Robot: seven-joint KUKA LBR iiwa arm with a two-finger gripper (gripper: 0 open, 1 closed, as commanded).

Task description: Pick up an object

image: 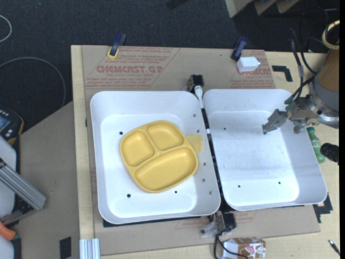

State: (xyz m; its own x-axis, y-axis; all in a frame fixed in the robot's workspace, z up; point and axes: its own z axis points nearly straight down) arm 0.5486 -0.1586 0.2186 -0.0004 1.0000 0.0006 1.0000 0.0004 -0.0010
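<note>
- Lying flat in the left bin [102,144], toward its near side, the yellow plate [158,156] is the one thing I could lift, so I judge it my target.
- It is a three-part tray: one long compartment near, two smaller far, rounded rim, smooth and glossy.
- My claw [280,120] hangs over the right bin [259,166], toward its far right, well apart from the plate; it holds nothing, and I cannot tell its spread.

The brown board [161,63] under the bins is showing red print reading "CHEMCAST GP"; the same print near the right clamp is sitting too blurry to read.
</note>
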